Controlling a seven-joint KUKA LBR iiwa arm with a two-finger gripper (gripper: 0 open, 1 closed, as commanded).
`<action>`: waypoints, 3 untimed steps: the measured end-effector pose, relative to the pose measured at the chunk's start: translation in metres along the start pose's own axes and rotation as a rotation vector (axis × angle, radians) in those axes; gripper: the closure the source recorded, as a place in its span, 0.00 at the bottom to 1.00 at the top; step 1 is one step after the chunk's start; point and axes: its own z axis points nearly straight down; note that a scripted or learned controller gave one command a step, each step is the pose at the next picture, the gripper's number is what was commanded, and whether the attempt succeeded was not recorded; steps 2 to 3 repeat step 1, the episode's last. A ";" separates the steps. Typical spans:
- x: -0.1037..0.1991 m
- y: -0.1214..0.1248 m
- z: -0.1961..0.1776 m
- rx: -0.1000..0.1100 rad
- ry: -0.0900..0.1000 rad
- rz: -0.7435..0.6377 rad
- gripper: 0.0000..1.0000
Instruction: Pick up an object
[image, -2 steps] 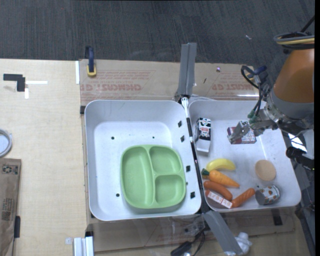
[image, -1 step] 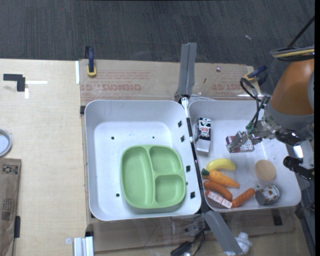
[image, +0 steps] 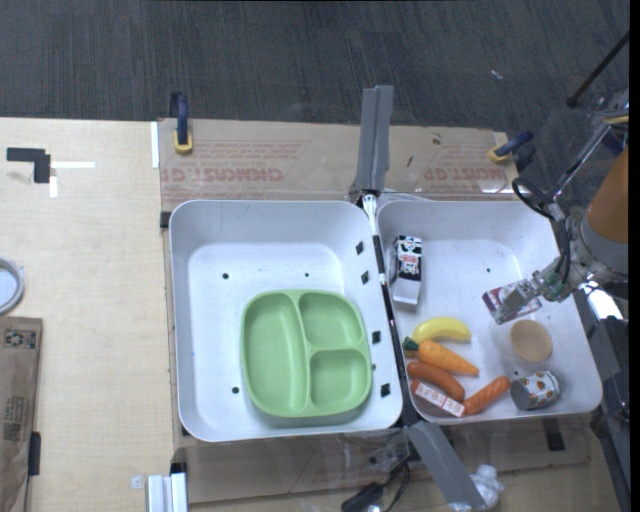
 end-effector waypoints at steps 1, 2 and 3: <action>0.042 0.036 -0.034 -0.001 -0.002 0.156 1.00; 0.042 0.036 -0.034 -0.001 -0.002 0.156 1.00; 0.042 0.036 -0.034 -0.001 -0.002 0.156 1.00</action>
